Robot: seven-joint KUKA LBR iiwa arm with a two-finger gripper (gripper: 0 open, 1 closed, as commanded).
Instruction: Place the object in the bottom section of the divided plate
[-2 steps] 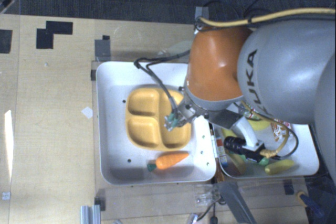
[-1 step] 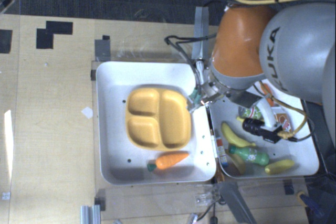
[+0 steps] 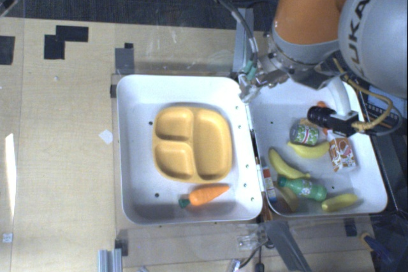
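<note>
A yellow divided plate lies in the middle of the left bin, with two small sections on its left and one long section on its right; all sections are bare. An orange carrot with a green stem lies on the bin floor just below the plate. My gripper hangs over the wall between the two bins, at their far end, above and right of the plate. I see nothing held in it.
The right bin holds a green-labelled can, three bananas, a green bottle and a red-and-white packet. The arm's bulk covers the right bin's far corner.
</note>
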